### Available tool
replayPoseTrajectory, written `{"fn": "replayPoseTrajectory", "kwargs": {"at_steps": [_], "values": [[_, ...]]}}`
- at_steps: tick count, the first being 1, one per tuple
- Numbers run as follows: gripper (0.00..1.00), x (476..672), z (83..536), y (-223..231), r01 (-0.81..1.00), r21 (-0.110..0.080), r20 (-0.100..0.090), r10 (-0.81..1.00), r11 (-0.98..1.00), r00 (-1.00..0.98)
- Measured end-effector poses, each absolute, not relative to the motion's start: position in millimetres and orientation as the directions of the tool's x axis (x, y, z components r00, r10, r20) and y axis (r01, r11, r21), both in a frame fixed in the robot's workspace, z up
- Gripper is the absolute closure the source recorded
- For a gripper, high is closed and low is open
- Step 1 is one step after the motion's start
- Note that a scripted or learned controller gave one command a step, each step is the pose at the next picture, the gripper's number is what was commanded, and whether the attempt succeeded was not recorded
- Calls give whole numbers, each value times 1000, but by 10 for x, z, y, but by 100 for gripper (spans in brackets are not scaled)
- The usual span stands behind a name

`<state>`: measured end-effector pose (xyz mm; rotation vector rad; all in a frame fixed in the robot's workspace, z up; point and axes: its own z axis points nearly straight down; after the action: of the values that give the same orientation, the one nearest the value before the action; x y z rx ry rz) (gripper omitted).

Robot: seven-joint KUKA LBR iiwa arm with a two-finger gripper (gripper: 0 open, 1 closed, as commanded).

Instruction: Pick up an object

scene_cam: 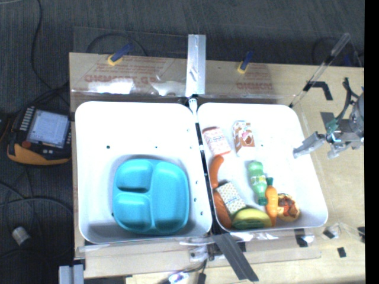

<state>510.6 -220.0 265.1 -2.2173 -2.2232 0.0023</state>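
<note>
- Candidates crowd the right bin (308,158): green bottle (256,176), banana (250,218), cartons, likely heaped there for picking.
- Pincer (340,136) hangs beside that bin over the worktop; its opening is too blurred to tell.

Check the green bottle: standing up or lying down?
Lying down. The green bottle shows its full length flat on the right bin floor.

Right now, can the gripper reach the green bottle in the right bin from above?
Probably yes: the green bottle lies uncovered with bare bin floor beside it, though the carrot touches its lower end.
</note>
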Motion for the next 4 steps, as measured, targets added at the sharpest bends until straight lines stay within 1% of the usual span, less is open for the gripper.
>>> {"fn": "replayPoseTrajectory", "kwargs": {"at_steps": [1, 2, 3, 4], "values": [[0, 4938, 1217, -1942, 957, -2, 3, 957, 291, -291], [0, 4866, 900, -1895, 940, 6, -5, 940, 340, -340], [100, 4887, 998, -1882, 940, 11, -6, 940, 341, -341], [100, 4890, 1081, -1872, 940, 11, -4, 940, 342, -342]]}}
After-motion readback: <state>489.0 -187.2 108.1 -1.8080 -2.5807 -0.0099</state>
